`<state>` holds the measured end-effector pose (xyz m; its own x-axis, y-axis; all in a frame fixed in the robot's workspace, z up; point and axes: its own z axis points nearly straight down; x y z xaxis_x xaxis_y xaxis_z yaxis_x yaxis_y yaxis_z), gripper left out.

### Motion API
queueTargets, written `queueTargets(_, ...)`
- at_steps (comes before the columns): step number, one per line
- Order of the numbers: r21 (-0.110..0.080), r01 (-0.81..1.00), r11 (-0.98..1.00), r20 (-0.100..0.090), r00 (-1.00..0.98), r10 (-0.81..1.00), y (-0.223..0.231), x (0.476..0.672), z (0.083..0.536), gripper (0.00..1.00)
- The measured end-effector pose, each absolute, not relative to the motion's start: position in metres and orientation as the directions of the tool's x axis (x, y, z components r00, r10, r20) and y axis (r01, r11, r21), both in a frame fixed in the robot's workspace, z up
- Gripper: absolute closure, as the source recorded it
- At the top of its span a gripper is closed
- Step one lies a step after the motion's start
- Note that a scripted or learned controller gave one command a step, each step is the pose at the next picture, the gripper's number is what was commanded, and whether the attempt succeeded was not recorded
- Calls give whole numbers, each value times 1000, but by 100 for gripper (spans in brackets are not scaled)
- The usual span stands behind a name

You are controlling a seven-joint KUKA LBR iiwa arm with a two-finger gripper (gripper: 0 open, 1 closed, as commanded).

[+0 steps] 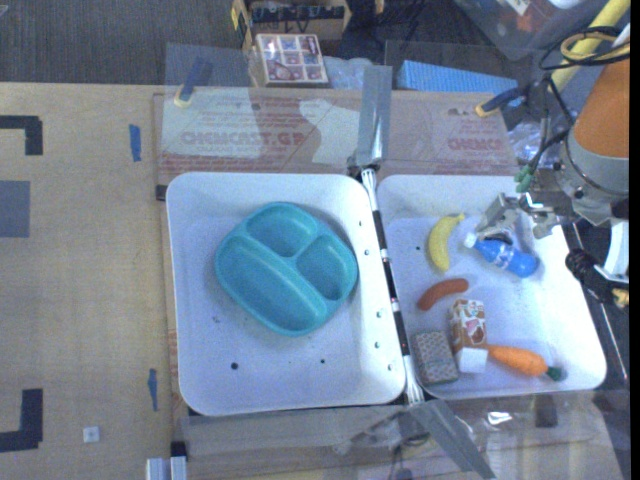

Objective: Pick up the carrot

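The orange carrot [515,359] lies in the right bin [580,313] near its front right corner, with its green end pointing right. My gripper [518,220] hangs over the back of that same bin, well behind the carrot and just above a blue bottle [508,257]. It is open, and nothing sits between its fingers.
In the right bin are also a yellow banana [440,240], a reddish sausage [442,292], a small printed carton [467,322], a white cube [472,360] touching the carrot's left end, and a grey sponge [435,356]. A teal divided plate [287,266] lies in the left bin [200,318].
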<state>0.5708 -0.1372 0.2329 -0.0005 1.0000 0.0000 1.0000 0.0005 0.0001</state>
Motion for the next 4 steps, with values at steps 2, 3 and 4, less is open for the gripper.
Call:
queueTargets(2,0,902,432,1,-432,902,-143,479,165,0)
queueTargets(3,0,718,696,1,-696,718,-151,479,140,0)
queueTargets(4,10,650,760,-2,-760,650,-179,484,110,0)
